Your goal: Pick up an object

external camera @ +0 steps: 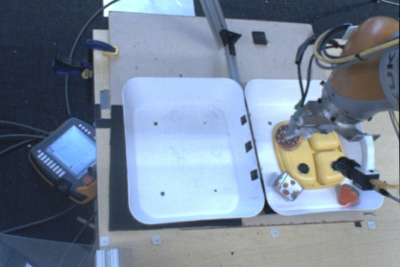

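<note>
So my claw (299, 128) is down in the right bin (262, 97), can't tell how it's set from up here. Nearest the camera, below and left of it, sits a spotted cube (286, 186). The yellow tray toy (310, 162) lies right under my claw, long axis slanting down-right. A donut (289, 136) sits just left.

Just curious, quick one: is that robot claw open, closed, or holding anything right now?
Gripper: cannot be told from this view; it sits low in the right white plastic bin, over the yellow moulded plastic tray.
</note>
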Robot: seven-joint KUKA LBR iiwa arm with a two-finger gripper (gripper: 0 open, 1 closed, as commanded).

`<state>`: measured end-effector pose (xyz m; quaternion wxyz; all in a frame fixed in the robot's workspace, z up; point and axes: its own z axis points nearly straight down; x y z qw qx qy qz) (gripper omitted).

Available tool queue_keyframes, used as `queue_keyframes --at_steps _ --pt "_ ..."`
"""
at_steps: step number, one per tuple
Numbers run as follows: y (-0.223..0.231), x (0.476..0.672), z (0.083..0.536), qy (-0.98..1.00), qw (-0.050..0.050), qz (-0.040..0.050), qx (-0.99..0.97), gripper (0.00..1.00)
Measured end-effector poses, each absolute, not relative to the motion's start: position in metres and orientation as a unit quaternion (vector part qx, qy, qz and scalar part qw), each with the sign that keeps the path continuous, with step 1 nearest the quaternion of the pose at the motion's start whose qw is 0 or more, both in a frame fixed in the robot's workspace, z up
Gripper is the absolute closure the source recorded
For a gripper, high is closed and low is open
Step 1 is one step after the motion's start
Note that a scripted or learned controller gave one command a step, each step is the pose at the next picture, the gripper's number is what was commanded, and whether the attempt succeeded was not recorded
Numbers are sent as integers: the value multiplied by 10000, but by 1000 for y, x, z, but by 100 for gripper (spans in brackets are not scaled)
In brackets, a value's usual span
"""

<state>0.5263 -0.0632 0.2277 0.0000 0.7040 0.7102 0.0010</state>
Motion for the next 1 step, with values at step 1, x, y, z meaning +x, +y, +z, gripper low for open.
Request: queue_keyframes --at_steps 1 --pt "-13 526 236 7103 4 12 7038 100"
